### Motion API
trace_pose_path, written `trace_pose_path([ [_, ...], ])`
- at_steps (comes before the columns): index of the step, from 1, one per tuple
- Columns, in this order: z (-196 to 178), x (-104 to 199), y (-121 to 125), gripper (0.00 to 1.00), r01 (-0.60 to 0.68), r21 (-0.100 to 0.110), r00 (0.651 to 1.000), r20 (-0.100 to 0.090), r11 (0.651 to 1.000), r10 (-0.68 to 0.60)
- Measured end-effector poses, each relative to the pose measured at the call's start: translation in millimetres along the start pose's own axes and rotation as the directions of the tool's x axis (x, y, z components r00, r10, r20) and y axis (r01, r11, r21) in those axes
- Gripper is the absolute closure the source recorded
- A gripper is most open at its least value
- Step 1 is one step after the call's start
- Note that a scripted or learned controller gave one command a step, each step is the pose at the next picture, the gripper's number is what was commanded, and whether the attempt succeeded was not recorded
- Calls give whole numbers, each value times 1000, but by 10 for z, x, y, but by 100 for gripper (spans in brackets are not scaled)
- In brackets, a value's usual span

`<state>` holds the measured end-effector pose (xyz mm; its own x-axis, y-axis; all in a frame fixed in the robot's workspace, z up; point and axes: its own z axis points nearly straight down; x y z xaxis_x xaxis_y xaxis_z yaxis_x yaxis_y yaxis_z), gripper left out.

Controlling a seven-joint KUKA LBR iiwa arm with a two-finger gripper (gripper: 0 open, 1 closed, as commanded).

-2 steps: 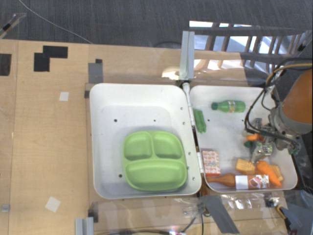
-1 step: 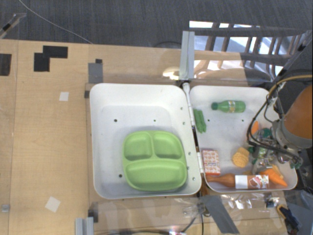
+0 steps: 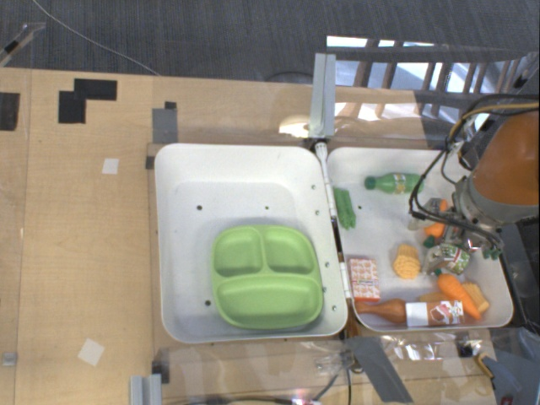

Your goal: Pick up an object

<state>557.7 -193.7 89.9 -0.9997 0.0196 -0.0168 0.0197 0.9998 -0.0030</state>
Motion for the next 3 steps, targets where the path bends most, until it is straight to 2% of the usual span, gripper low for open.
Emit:
trace_pose_path([
  [1, 34, -823, -39, 0, -66, -1, 997, -29, 998, 66],
  [2, 29, -847, 58, 0, -59, 9, 998, -34, 998, 60],
  [3, 7, -245, 15, 0, 1, 0, 1000, -4, 1000, -1],
])
